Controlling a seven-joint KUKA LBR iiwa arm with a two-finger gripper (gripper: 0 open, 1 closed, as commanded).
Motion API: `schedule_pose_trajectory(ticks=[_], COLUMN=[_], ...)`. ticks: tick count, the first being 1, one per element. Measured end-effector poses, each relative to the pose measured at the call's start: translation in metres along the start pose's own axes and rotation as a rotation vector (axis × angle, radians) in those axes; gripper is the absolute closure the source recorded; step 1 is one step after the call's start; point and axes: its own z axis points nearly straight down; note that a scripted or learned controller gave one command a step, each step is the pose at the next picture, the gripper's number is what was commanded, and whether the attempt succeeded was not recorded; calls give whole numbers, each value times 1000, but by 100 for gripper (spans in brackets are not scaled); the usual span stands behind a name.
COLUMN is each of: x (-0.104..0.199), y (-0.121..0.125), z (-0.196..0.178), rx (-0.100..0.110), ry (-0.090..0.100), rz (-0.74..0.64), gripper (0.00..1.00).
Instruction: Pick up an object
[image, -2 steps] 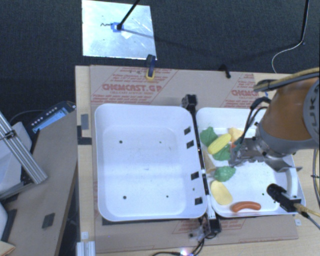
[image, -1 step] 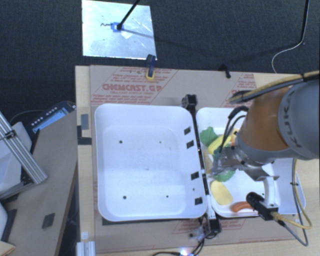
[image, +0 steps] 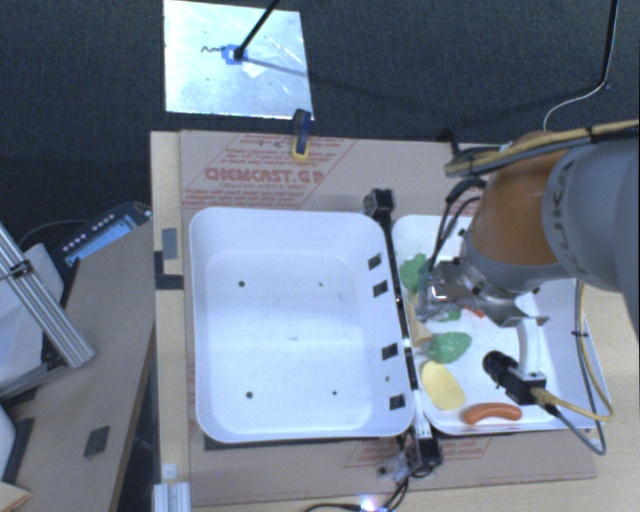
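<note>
The right bin (image: 560, 415) holds several small objects. A green leafy piece (image: 413, 270) lies near its left wall. A second green piece (image: 449, 346) sits lower down, beside a tan bit (image: 421, 331). Below them are a yellow lump (image: 442, 385) and an orange-red sausage shape (image: 488, 412) at the front rim. My gripper (image: 440, 298) hangs low over the left part of this bin, between the two green pieces. The grey and orange wrist (image: 520, 225) above hides much of the bin.
The left bin (image: 290, 325) stands beside the right one, and black clips (image: 380, 290) run along their shared wall. A black connector with a yellow cable (image: 515, 378) hangs off the arm over the right bin. Cardboard (image: 270, 170) lies beneath both bins.
</note>
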Motion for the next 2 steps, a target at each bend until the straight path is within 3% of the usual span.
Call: schedule_pose_trajectory(ticks=[1,2], x=[-1,-1], y=[-2,-1], z=[1,-10], rx=[4,2], ry=[0,0], rz=[2,-3], gripper=[0,100])
